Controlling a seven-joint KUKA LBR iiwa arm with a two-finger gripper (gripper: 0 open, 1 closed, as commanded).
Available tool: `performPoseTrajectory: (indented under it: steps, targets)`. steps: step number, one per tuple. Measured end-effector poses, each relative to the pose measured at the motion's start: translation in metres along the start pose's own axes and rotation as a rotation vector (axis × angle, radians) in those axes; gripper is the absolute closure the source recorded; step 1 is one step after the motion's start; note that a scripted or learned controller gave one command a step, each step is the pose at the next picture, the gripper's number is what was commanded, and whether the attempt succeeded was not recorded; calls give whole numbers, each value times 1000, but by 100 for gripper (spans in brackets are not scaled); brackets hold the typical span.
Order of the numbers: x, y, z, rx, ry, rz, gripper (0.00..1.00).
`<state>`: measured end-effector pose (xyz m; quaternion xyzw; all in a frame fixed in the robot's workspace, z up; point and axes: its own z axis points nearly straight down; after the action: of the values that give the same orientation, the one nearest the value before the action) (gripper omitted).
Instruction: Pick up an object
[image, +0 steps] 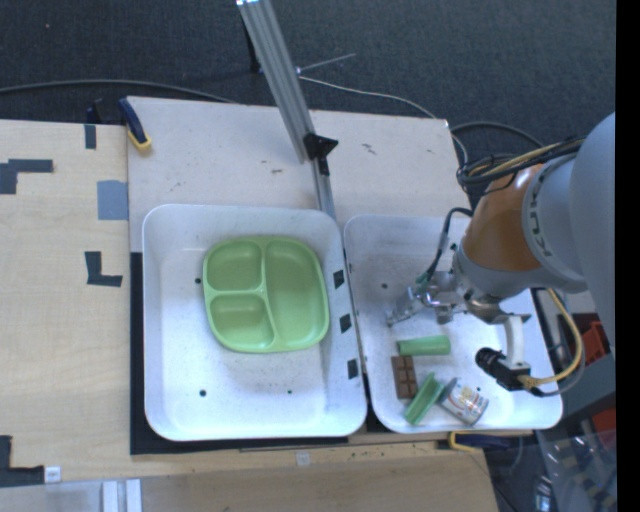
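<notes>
The right bin (392, 250) holds several small objects near its front. A flat green block (423, 346) lies just below my gripper (425, 303). In front of that block lie a brown ridged block (404, 377), a second green block (423, 398) set at a slant, and a small clear-and-silver jar (466, 402) on its side. My gripper hangs low over the middle of the right bin, a little behind the flat green block. I see nothing held in it. The orange band (500, 235) of the arm sits to its upper right.
A green divided plate (266, 294) lies in the left bin (160, 300). A slanted metal pole (283, 75) runs down to the wall between the bins. Cables (520, 372) hang by the right bin's right rim. A blue-and-yellow clamp (135, 125) sits at the bench's far left.
</notes>
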<state>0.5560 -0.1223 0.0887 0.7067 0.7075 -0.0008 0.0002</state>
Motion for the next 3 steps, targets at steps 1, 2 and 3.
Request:
performPoseTrajectory:
  steps: [1,2,3]
  targets:
    - [1,0,-10,1,2,-1,100]
    - [2,1,-74,-5,1,0,100]
    - [2,9,-119,-4,1,0,100]
